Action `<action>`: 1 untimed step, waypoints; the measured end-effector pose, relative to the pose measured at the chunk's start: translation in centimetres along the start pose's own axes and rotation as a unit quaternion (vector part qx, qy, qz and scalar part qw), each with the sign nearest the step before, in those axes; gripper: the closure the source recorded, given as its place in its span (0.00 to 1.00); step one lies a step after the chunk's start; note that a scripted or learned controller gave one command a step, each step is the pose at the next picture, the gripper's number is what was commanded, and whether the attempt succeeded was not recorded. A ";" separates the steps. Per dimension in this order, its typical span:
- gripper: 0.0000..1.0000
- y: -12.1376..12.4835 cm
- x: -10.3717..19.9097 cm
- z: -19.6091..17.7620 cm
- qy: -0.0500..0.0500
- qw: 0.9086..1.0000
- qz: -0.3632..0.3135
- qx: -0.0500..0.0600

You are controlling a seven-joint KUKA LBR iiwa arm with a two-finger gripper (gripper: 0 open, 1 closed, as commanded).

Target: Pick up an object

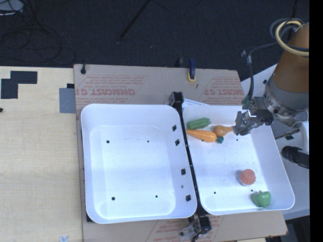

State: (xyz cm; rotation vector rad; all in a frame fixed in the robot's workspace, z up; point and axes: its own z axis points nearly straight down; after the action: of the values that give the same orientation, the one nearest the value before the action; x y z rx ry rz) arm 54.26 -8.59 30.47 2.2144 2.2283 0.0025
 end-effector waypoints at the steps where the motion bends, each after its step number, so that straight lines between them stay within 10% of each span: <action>1: 1.00 -7.1 -1.6 7.2 0.001 1.000 0.005 0.008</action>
State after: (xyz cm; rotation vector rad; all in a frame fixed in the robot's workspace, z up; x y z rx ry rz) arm 47.16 -10.23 23.21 2.2346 2.2256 -0.0131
